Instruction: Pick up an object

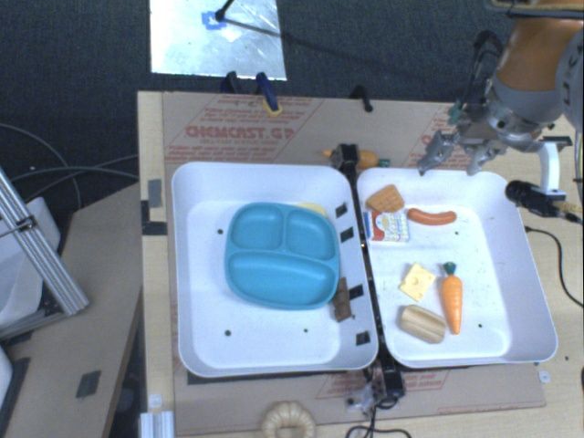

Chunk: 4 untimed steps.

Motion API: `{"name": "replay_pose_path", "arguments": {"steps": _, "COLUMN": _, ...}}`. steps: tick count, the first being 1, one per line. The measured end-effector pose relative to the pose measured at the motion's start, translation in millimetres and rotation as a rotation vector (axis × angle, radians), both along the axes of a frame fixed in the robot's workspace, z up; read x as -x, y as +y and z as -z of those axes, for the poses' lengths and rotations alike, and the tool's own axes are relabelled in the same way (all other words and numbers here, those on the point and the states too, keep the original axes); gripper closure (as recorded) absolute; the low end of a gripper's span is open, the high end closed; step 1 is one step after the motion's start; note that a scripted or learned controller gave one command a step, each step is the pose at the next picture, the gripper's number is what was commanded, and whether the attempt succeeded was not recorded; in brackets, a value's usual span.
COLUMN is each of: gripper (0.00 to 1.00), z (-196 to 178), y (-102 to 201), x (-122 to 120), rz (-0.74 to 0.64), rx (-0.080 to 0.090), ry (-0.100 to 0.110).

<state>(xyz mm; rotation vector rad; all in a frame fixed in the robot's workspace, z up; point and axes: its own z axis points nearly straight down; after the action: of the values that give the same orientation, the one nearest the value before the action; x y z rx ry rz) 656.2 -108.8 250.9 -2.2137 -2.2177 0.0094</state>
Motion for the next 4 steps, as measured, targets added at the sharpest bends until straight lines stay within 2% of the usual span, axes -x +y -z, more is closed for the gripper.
{"name": "replay_pose_path", "arguments": {"steps": 1, "gripper": 0.0, "z": -7.4, "y": 0.2, "x": -2.0, "rz": -0.002, "rx": 0.001, "ry": -0.012}}
{"name": "replay_pose_path", "arguments": {"steps": 2, "gripper": 0.0, "z": 53.2, "y": -6.2, "x": -1.9, "rz": 0.001, "rx": 0.002, "ry": -0.007}}
{"name": "replay_pose_path", "arguments": {"steps": 4, "gripper": 0.0, "z": 141.7, "y": -9.0, "x": 6.9, "rz": 0.001, "rx": 0.002, "ry": -0.009}}
